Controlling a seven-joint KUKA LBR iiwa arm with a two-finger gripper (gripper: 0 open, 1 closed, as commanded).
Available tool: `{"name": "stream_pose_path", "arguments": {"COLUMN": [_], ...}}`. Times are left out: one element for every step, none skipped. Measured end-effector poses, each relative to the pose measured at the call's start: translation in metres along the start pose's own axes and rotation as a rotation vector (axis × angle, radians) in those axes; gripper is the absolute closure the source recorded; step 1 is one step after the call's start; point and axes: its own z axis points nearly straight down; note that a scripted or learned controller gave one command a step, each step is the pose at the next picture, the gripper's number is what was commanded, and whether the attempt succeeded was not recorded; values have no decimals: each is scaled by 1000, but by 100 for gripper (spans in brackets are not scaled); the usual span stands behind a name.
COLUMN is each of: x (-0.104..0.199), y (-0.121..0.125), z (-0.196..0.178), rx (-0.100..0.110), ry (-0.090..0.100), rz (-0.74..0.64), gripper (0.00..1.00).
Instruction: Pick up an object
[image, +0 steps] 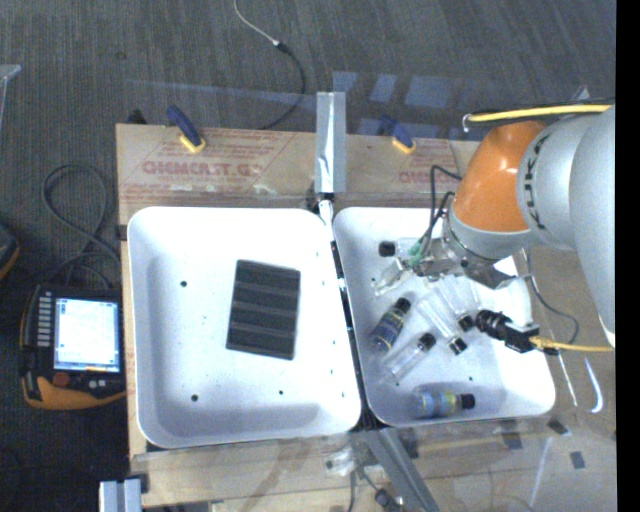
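Note:
My gripper (428, 264) hangs low over the upper middle of the right bin (540, 385), below the orange wrist band. Several small bottles lie in that bin. A dark bottle with a yellow label (391, 323) lies just below and left of the gripper. A clear bottle with a black cap (410, 354) lies under it, and another clear one (444, 304) sits close to the gripper's lower side. A black-capped clear bottle (397, 249) lies by the gripper's upper left. A bottle with a bluish body (443, 403) rests near the front wall.
The left bin (160, 390) holds a flat black ribbed pad (264, 308) near its middle. A metal post (329, 140) stands behind the divide between the bins. A handheld control screen (75, 345) lies left of the bench.

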Motion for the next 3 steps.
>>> {"name": "stream_pose_path", "arguments": {"x": [1, 1, -83], "y": [1, 1, 37], "z": [-9, -8, -72], "rx": [0, 0, 15], "ry": [3, 3, -5], "rz": [0, 0, -126], "gripper": [100, 0, 0]}}
